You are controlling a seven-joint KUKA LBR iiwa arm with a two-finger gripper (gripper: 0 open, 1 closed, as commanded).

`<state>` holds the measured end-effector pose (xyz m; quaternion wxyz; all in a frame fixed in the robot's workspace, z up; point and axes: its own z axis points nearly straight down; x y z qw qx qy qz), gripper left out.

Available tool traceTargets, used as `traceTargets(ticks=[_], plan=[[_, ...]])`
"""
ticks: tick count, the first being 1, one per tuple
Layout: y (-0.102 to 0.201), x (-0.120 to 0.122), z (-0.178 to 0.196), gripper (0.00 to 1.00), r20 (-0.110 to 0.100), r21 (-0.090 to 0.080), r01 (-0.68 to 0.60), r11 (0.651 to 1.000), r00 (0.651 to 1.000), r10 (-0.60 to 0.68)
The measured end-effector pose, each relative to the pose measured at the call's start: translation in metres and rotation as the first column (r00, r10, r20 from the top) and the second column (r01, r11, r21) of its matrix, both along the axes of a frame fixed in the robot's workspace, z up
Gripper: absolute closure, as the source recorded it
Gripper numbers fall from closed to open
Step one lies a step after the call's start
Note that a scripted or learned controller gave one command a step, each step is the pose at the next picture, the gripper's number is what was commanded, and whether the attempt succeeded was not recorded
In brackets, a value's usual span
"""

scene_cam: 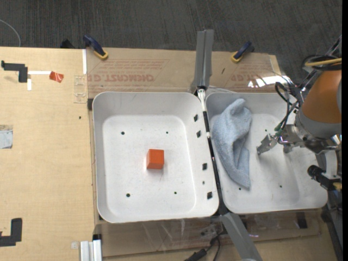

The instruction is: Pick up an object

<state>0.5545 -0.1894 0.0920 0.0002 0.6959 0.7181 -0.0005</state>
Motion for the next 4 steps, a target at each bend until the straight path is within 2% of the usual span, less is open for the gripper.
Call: traceTargets(ticks=[1,2,3,4], plan=[[-0.001,0.000,0.009,1.00,0.001,0.000,0.004,1.000,1.000,-0.004],[0.026,-0.005,0.086,1.00,0.001,-0.001,-0.219,0.976,0.976,0.219],[0.041,-0.028,0.087,1.00,0.000,0.000,-0.259,0.966,0.966,0.259],[0.027,-0.042,0.018,1.00,-0.002,0.002,-0.202,0.979,0.979,0.202]])
